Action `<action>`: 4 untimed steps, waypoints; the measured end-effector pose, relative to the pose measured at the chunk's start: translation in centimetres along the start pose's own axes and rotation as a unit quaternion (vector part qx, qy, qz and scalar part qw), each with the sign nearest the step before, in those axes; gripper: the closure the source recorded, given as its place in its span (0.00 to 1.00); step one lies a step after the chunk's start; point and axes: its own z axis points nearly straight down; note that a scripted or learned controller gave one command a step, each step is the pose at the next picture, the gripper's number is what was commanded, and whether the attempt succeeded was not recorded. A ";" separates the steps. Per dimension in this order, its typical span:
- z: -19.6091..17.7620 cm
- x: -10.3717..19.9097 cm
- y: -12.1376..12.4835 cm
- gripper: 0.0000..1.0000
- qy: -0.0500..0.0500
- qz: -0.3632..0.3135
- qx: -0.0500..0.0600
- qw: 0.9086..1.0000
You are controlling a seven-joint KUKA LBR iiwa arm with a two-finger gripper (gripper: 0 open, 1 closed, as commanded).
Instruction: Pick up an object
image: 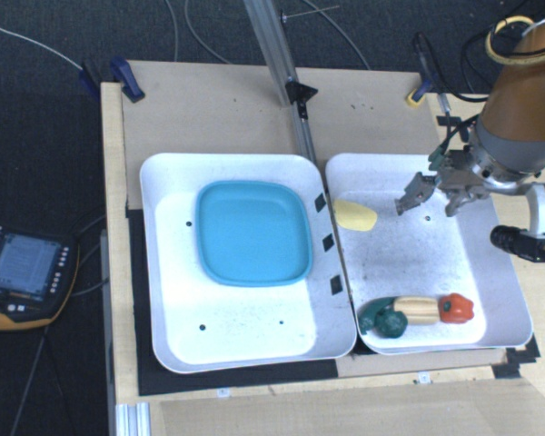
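Toy vegetables (416,312) near edge | end effector (433,198) open, holding nothing

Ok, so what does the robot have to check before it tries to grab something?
1. Gripper has nothing between its fingers: ok.
2. Fingers spread, ready to close: ok.
3. Things to pick lie in the right bin: ok, a yellow piece at the left wall, and a green piece, tan piece and red piece along the near edge.
4. Gripper right over one of them: not ok, it is over bare floor.
5. Yellow piece lies apart from the others: ok.
6. Gripper height above the bin: cannot tell.
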 end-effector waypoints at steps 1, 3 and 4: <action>6.0 0.3 0.6 0.00 0.000 0.000 0.000 1.000; 10.2 0.4 1.6 1.00 0.000 0.000 -0.003 1.000; 4.5 -0.5 1.8 1.00 -0.001 0.000 -0.005 1.000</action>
